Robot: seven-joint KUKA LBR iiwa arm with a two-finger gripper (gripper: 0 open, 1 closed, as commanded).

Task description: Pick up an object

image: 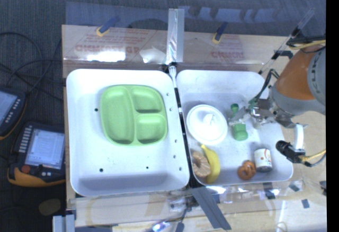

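Banana (213, 163) and donut (200, 162) well left-below the fingers (244, 113) | green cup (240, 131) just below | white bowl (207, 122) left | can't tell grip state

**Hard to Make Out**

The arm (304, 80) runs off the right edge. The gripper (253, 112) is small and blurred; its fingers cannot be told apart. The can (262, 159) has a label too small to read. The banana (212, 162) partly covers the bagel (200, 164).
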